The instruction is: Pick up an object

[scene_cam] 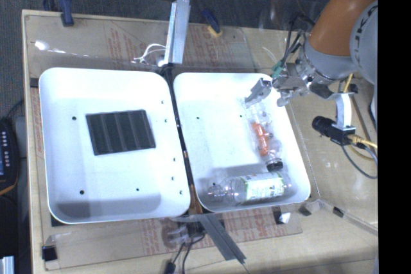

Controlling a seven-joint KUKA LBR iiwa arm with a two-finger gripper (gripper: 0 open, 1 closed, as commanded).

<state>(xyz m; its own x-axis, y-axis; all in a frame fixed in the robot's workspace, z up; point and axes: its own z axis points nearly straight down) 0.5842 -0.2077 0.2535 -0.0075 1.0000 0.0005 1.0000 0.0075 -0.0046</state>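
My gripper (271, 95) hangs over the far right corner of the right bin (212, 131). Its fingers stand apart with nothing between them. Just below it, along the bin's right side, lies a small clear bottle (263, 138) with orange contents and a black cap (274, 165). A larger clear bottle with a pale label (250, 189) rests on its side along the bin's front wall. A dark ribbed rectangular pad (121, 131) lies flat in the middle of the left bin (64, 93).
A metal bar (178, 29) stands up behind the gap between the bins. Blue clamps (64, 8) grip the bench's far edge. The arm's orange band (337, 16) rises at the right.
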